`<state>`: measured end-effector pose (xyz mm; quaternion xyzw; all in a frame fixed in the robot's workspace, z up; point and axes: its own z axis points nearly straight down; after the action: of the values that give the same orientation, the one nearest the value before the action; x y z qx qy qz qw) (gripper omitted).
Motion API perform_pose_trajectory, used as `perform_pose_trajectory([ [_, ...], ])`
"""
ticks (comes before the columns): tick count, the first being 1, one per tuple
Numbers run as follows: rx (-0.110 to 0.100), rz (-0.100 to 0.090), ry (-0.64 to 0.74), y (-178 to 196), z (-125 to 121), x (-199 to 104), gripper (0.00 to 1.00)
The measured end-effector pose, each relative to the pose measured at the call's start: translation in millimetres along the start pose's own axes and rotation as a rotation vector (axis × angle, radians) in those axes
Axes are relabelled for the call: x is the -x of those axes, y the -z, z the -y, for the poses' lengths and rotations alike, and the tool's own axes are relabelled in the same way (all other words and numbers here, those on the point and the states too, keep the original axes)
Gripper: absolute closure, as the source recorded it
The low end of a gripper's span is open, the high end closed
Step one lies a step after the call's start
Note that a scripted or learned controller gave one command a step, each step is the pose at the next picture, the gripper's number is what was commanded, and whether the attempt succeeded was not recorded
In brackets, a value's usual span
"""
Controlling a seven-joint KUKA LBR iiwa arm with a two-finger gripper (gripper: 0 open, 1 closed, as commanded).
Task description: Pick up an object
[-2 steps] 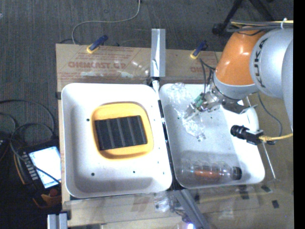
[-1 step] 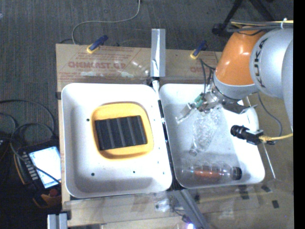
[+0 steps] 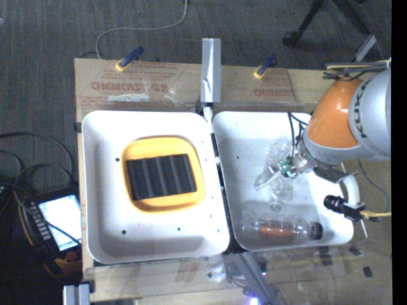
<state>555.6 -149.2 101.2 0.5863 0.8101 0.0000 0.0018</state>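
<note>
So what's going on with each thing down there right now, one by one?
Yellow tray: lying flat in the left bin, dark ribbed insert facing up.
Clear bottle: on its side along the right bin's near wall.
Clear plastic piece: under the gripper, grasp unclear.
Tablet: on the floor, screen lit.

Both white bins (image 3: 95, 189) look like smooth moulded plastic with a dull sheen. In the left one lies a yellow tray (image 3: 164, 173), glossy plastic, its dark ribbed insert matt. Right of that tray, a clear plastic bottle (image 3: 283, 230) shines. My orange band (image 3: 334, 122) is glossy; the board (image 3: 140, 88) beneath looks like matt cardboard.
</note>
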Motion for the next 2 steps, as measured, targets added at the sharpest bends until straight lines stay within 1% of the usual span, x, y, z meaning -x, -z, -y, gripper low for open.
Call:
perform_pose_trajectory([
  [1, 0.000, -0.001, 0.000, -0.1, -0.2, -0.3, 0.00],
  [2, 0.001, -0.005, 0.017, -10.5, -37.4, 29.3, 0.00],
])
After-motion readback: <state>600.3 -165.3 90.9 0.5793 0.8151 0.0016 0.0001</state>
